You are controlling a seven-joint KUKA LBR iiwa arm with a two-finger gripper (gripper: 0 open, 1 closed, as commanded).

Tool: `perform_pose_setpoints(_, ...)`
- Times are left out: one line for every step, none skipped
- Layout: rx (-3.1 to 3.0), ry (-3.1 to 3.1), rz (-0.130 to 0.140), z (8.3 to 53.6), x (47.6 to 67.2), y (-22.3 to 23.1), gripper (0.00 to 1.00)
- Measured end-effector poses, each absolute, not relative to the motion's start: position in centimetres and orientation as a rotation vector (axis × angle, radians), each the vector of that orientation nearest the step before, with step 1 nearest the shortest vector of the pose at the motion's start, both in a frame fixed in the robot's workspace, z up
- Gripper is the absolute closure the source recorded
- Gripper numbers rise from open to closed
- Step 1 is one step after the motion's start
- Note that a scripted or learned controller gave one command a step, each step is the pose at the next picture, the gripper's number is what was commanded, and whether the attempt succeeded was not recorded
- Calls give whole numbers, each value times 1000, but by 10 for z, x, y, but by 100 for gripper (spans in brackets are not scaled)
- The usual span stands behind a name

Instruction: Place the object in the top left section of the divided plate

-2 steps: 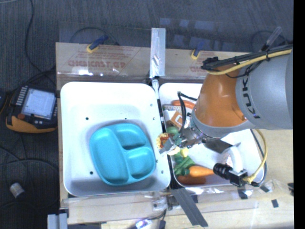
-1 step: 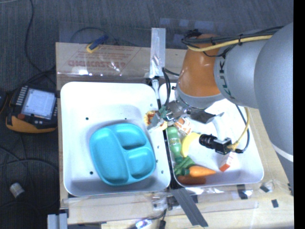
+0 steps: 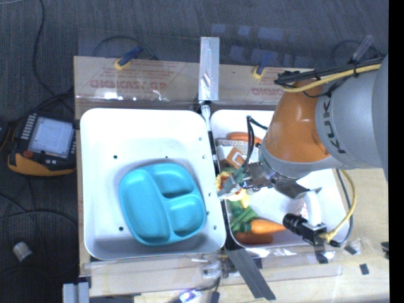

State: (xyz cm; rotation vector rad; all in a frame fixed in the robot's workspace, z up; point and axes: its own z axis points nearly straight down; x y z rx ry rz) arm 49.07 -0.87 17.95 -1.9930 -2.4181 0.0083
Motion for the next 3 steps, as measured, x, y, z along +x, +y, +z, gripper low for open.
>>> perform_pose_setpoints(-2027,-2393,11,179,547,33,100)
perform_pose_setpoints(-2019,-2398,12,179,549,78,100)
perform_pose_setpoints(-1757,-2598,10,188,488,22,100)
